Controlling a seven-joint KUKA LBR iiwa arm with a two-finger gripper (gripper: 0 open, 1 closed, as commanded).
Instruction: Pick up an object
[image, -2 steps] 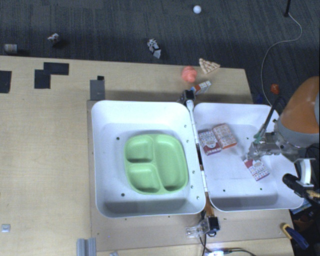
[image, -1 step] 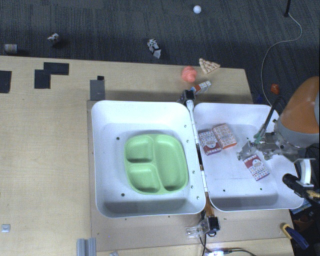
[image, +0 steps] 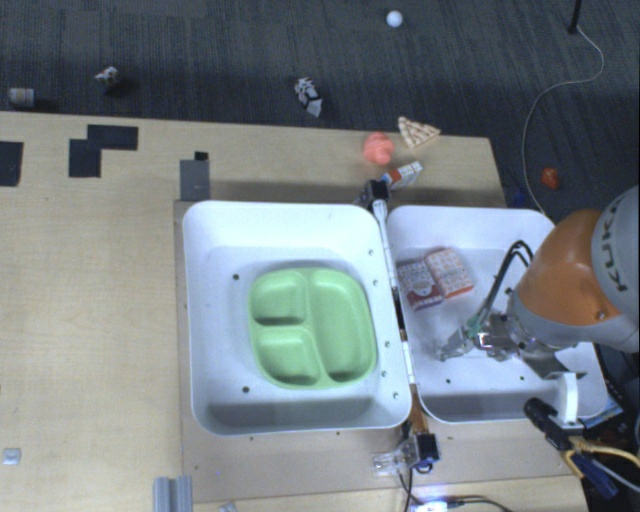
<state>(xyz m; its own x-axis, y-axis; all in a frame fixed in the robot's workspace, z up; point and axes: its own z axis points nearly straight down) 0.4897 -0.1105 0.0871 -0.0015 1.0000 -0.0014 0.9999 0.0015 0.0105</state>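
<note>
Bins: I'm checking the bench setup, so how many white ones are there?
2. The left bin holds a green tray. The right bin holds a red-and-white packet, with the gripper over it. The arm may hide more of that bin.

I work under even, moderately bright light from above. My two white bins (image: 200, 300) come out brightest, close to washed out along their rims, while the dark carpet (image: 200, 40) at the top stays dim and grainy. Shadows are soft: a grey one lies along the near inner wall of the left bin, and a faint one sits under my arm (image: 580, 280). The whole picture is slightly soft, and small items on the carpet are blurred.
</note>
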